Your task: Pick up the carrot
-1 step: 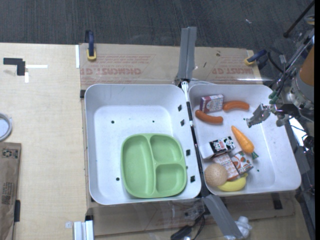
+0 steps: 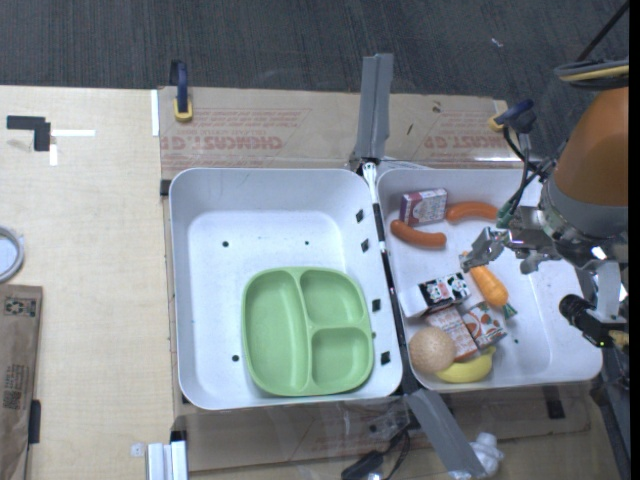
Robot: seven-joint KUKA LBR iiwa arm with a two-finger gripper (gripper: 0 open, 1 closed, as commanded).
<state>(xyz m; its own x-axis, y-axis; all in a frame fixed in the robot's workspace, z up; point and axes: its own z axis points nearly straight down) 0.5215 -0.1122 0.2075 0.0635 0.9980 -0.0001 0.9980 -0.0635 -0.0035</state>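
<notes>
The carrot [image 2: 491, 287] is orange with a small green tip and lies at a slant in the middle of the right bin [image 2: 560, 358]. My gripper [image 2: 483, 253] hangs just above and to the left of the carrot's upper end, very close to it. From this angle I cannot make out whether it touches the carrot. The arm's grey wrist and orange band come in from the right edge, above the bin's right side.
Around the carrot lie two sausages [image 2: 418, 234] [image 2: 470, 210], a maroon carton [image 2: 423, 206], a cow-patterned carton [image 2: 445, 290], a red-and-white packet [image 2: 470, 326], a beige ball [image 2: 431, 349] and a banana [image 2: 468, 370]. The left bin [image 2: 200, 218] holds a green divided plate [image 2: 308, 330].
</notes>
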